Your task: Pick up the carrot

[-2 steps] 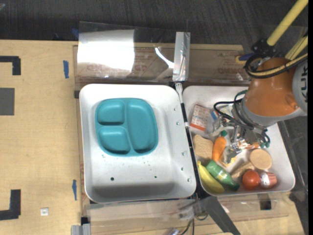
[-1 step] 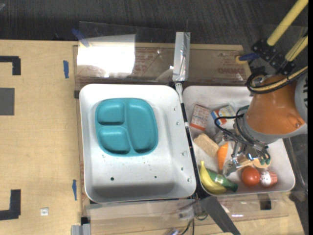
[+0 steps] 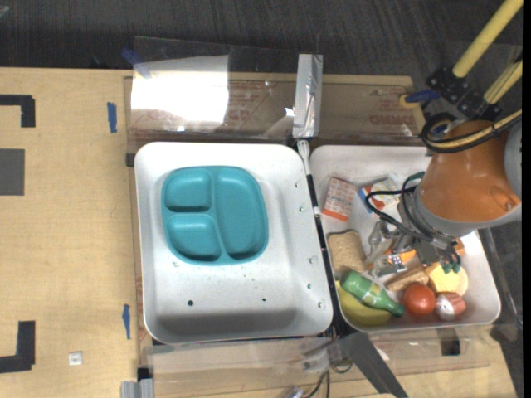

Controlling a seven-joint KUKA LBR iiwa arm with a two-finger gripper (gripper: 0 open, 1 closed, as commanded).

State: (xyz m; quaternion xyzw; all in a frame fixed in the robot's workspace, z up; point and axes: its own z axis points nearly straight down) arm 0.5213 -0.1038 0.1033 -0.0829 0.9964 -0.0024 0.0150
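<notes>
The arm's orange band (image 3: 465, 185) hangs over the right bin (image 3: 489, 305), and my gripper (image 3: 388, 249) reaches down into the pile of toy food. A small orange piece (image 3: 399, 260), which looks like the carrot, lies right at the gripper's tip and is partly hidden by it. Whether the gripper touches or holds it is not visible from this slant.
Around the gripper lie a bread slice (image 3: 347, 251), a green vegetable (image 3: 369, 290), a banana (image 3: 363, 310), a red tomato (image 3: 420, 301), a yellow cheese wedge (image 3: 450, 279) and a white-orange packet (image 3: 336, 197). The left bin (image 3: 166, 305) holds a teal divided plate (image 3: 216, 214).
</notes>
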